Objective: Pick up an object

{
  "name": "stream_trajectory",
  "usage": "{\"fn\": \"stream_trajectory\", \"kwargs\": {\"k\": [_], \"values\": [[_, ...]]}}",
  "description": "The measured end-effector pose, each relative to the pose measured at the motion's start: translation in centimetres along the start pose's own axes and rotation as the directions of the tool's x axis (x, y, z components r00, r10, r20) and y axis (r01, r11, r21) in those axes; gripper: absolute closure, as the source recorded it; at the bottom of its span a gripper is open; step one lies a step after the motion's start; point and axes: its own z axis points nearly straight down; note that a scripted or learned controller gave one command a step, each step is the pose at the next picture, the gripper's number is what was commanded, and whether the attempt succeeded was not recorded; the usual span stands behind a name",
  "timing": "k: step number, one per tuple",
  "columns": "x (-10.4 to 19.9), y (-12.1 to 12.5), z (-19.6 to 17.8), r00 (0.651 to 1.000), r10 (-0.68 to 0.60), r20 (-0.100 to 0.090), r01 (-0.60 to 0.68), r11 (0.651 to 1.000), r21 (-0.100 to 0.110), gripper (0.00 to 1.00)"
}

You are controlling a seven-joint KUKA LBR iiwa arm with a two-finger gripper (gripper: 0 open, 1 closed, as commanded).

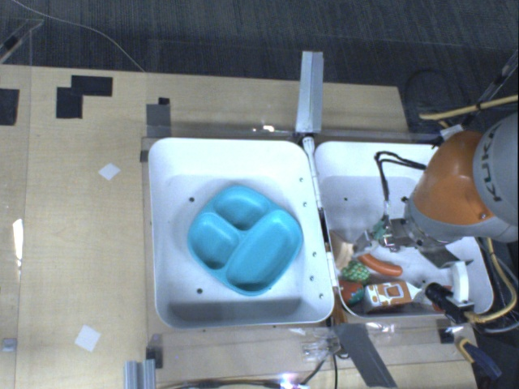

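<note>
Hot dog (379,264) sits in the right bin (357,168), just below the pincer (388,233). Looks light, smooth, maybe slippery; grab across its middle. Can't tell the pincer's state.

The left bin (162,241) holds a blue three-compartment tray (245,238), tilted diagonally. In the right bin (349,177), the grey arm (474,193) with its orange band reaches down; its end effector (388,235) hangs just above a sausage (379,264), with a small printed carton (388,296) nearby on the wooden counter (73,241).
</note>
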Motion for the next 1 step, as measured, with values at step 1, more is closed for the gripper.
{"fn": "stream_trajectory", "kwargs": {"k": [1], "values": [[-3.67, -2.31, -0.01, 0.98, -0.2, 0.0, 0.2, 0.98, -0.001, 0.0]]}}
